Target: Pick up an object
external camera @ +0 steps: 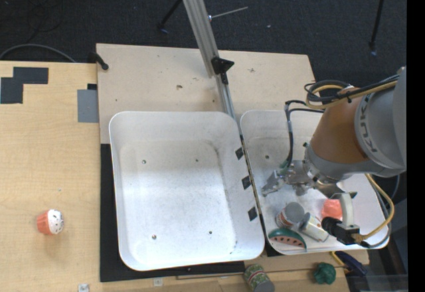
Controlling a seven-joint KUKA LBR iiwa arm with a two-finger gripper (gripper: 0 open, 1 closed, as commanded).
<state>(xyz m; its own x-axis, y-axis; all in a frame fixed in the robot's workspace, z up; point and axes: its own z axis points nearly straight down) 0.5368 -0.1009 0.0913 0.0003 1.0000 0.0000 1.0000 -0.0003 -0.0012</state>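
**Tool low in the right bin, beside a cluster of small toys**

Far left, a small red-and-white toy (50, 222) lay alone on the worktop (40, 151), well apart from both bins. The left bin (126, 145) came next, white and speckled. The things within the arm's reach lay in the right bin (265, 131), bunched at its near end. A watermelon-slice toy (287, 239) lay flat against the near rim, with a grey round piece (292, 212) just behind it. An orange-red piece (332, 207) sat a little further right.

The tool (277, 182) hung low over the middle of that bin, just up and left of the grey round piece. It could not be told whether the two touched, whether the tool was released or clenched, or whether it had hold of anything. The arm (345, 138) came in over the bin's right side.

All three looked like small, light toys, so weight should not be a problem. The grey round piece seemed stiff and smooth. It would likely slip unless taken squarely across its width, and it stood clearest of the walls. The watermelon slice looked thin and lay hard against the rim, leaving little room to close on it. Its neighbours crowded the orange-red piece, so a grasp there risked nudging them.
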